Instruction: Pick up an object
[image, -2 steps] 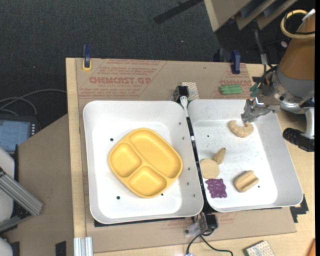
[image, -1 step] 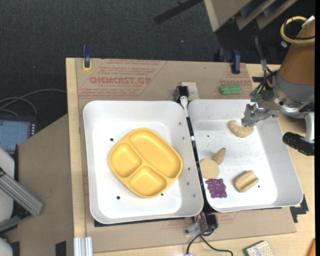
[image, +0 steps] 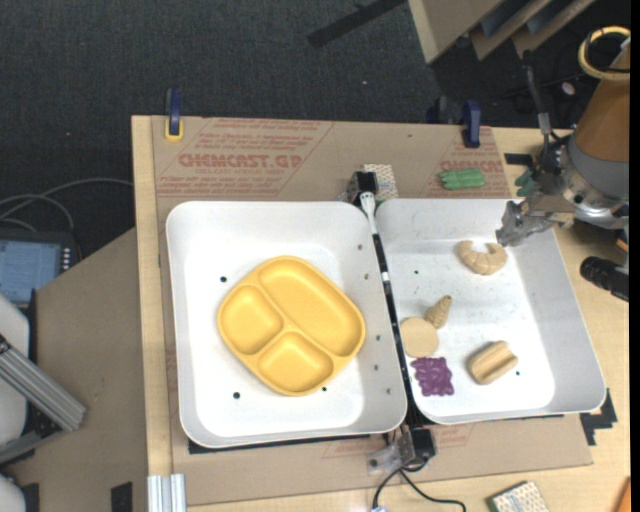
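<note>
I'm seeing the purple grape bunch (image: 433, 375) sitting nearest me, at the front of the right bin (image: 560, 300), with a tan bread roll (image: 490, 361) just beside it. An ice-cream cone (image: 426, 327) is lying behind them. The yellow divided plate (image: 289, 324) is resting in the left bin (image: 200, 260). My pincer (image: 512, 228) is hovering just beside the croissant (image: 483, 257) at the back; I can't tell how far it's gaping, and it's gripping nothing I can see.
</note>
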